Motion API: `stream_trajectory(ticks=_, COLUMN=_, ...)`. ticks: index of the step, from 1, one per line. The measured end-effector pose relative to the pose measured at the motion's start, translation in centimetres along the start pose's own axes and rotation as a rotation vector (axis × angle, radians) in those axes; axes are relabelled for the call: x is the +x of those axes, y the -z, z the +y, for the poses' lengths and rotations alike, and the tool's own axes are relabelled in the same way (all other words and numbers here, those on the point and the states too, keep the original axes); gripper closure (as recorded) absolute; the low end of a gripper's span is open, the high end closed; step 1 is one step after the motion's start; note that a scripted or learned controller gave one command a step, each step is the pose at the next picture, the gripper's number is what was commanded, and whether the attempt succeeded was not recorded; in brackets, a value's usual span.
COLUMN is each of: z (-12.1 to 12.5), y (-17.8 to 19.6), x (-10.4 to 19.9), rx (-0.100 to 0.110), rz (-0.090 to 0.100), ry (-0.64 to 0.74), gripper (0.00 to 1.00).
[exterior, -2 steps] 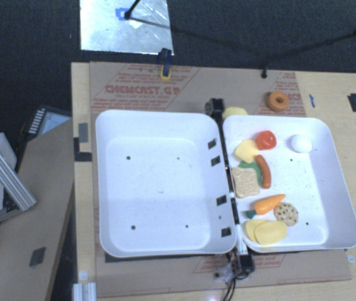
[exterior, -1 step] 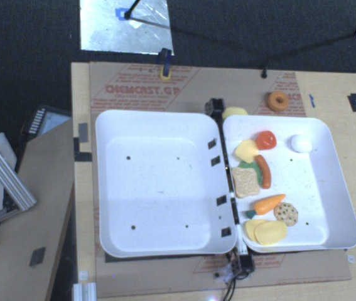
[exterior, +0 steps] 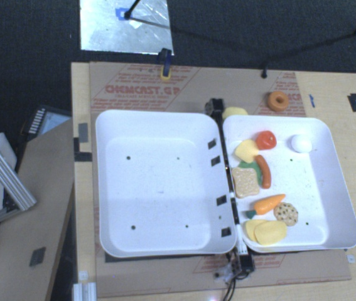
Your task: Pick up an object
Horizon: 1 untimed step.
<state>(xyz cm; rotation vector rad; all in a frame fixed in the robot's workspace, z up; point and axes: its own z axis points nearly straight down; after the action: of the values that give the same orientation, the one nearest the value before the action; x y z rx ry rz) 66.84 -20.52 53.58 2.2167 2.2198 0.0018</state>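
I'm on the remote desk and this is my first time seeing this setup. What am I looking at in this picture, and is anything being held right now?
This is one fixed camera above a workbench, looking down at a slant. Two shallow white bins sit side by side on a cardboard sheet. The right bin holds toy food: a red tomato, a white egg, a sausage, a slice of bread, a carrot, a cookie and some pale yellow pieces. The left bin is the neighbouring one. A small doughnut lies outside the bins, on the cardboard behind the right one. The arm would reach in from the right; every toy lies loose, so nothing has been picked up.
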Motion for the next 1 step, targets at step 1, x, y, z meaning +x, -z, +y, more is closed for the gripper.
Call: stream_trajectory(ticks=1, z=0.01, y=0.00, x=-0.06, rx=0.000, rz=0.000, ry=0.001, gripper=1.00)
